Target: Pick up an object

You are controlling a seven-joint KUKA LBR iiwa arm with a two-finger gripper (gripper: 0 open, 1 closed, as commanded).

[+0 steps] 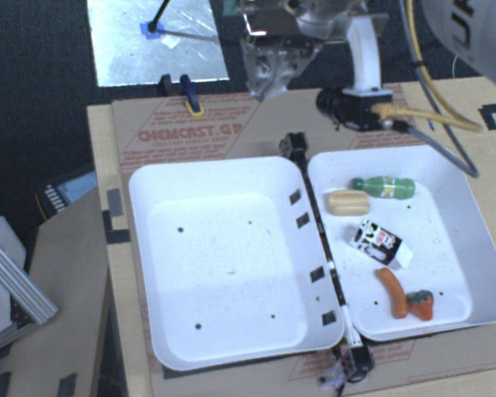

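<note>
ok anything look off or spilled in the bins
Nothing stands out. The green bottle, tan bread roll, black-and-white carton, orange sausage and strawberry lie loosely apart in the right bin, none spilled or visibly damaged.

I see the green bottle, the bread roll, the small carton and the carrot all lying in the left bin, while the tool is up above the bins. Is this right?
Not quite: the bin is wrong. The camera view shows the green bottle, the bread roll, the small carton and the carrot lying in the right bin, not the left bin. The tool is indeed up above the bins.
</note>
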